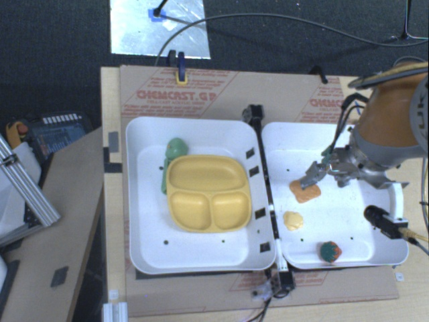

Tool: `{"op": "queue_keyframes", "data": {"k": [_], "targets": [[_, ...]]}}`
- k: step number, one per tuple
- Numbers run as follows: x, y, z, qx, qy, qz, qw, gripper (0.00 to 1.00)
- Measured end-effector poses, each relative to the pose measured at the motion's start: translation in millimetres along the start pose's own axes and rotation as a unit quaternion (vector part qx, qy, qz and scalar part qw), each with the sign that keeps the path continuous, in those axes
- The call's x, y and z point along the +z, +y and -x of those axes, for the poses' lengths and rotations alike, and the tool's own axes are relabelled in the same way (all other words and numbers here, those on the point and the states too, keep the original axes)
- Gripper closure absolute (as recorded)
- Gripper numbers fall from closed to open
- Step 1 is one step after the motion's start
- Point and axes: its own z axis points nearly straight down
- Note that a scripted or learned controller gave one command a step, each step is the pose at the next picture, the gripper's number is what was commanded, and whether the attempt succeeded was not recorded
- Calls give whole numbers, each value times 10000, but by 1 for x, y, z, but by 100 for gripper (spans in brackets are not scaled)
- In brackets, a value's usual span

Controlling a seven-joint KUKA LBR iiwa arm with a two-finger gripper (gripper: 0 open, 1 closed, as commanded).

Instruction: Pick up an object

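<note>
Camera view: two white bins are seen side by side on a brown board laid over the worktop (80, 200). "CHEMCAST GP" is printed in red across the board (175, 94) behind the left bin, and the same lettering is partly seen behind the right bin, cut off by the arm.

In the left bin (144, 247) a yellow tray (208, 193) with three compartments is lying flat, and a green toy (175, 149) is tucked against its back-left edge, partly hidden by it.

In the right bin (355, 247) three small things are spread apart: an orange piece (306, 193) towards the middle-left, a pale yellow piece (293, 220) just in front of it, and a green-and-red ball (329, 251) near the front wall.

The arm (395, 116) is reaching in from the right, and the jaws (314, 177) are placed directly over the orange piece, touching or nearly touching its top edge. How far the jaws are parted cannot be told, and nothing can be seen held between them.

A black part (382, 221) is seen over the right side of that bin. A clamp (181, 68) is fixed at the back edge of the board. A foil sheet (159, 19) is lying on the dark floor beyond.
</note>
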Motion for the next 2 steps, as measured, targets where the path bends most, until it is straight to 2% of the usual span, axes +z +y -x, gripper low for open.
{"op": "queue_keyframes", "data": {"k": [1,2], "targets": [[-6,3,0,-10,-6,58,10000,0],[37,1,-6,-3,-5,48,10000,0]]}}
